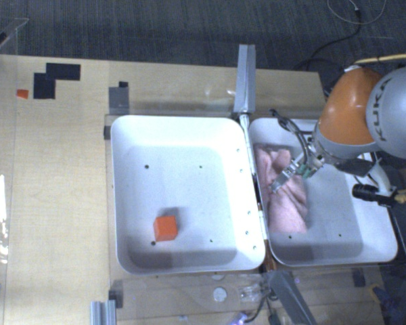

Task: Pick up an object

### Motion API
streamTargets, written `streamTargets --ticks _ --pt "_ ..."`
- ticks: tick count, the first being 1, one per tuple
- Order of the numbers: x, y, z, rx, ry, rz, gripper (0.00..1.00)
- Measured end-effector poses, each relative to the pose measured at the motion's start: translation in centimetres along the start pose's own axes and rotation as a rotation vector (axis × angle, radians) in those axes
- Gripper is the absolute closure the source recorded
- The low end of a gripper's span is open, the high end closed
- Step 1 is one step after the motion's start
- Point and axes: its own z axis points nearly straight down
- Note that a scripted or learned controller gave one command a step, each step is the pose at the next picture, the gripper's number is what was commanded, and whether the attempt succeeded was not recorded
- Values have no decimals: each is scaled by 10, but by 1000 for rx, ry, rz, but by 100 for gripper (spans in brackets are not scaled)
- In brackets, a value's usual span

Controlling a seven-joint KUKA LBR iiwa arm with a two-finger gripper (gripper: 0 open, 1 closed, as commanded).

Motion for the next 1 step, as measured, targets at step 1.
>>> streamTargets --ticks 1 --pt "0 4 -13 -7 -2 -2 100"
